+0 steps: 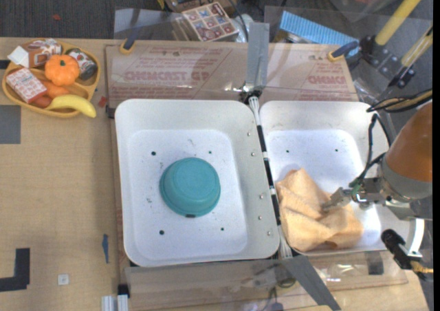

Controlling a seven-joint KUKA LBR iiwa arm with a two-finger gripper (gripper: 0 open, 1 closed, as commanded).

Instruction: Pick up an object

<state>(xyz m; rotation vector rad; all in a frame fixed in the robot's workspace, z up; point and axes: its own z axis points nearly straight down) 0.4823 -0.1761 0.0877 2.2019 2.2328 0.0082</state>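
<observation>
Lying crumpled in the right bin (309, 120), a tan cloth (313, 213) is spreading across its near-left corner. The gripper (342, 199) is touching the cloth's right edge; whether it is clenching cannot be told. A teal bowl (190, 186) is sitting upside down in the left bin (137, 165).

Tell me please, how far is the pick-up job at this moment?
Done: the arm has reached into the right bin, and its gripper sits low at the tan cloth. In hand: nothing clearly; whether the jaws grip the cloth cannot be told, and it lies crumpled on the bin floor. Left: closing on it and lifting. The teal bowl rests upside down in the left bin, apart from the arm.
</observation>
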